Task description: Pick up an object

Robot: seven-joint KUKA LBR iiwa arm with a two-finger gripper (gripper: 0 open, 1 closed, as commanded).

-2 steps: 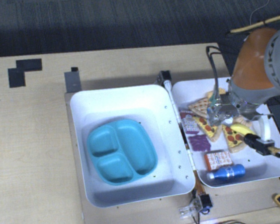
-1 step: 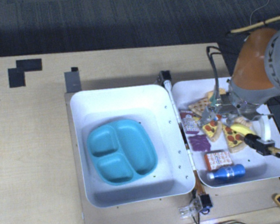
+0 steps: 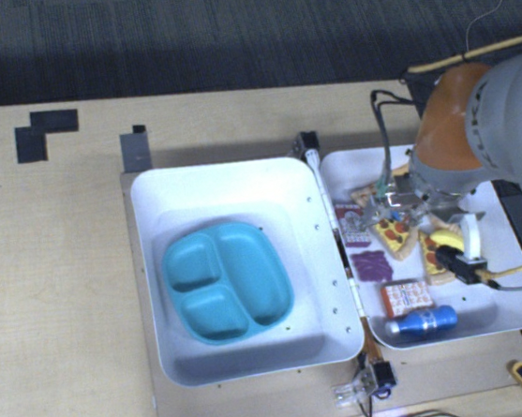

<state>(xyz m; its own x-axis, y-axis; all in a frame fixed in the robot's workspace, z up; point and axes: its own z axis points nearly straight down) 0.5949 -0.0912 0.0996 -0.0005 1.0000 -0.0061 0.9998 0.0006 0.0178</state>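
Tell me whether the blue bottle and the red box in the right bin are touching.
Cannot tell. In the camera view the blue bottle lies right below the red box with no gap showing, but one may merely overlap the other.

We see even, bright overhead light on the pale wooden table (image 3: pixel 56 304). The two shallow white plastic bins (image 3: pixel 230 183) glare slightly at their rims. A soft shadow lies inside the left bin toward six o'clock. Detail is soft and slightly grainy throughout.
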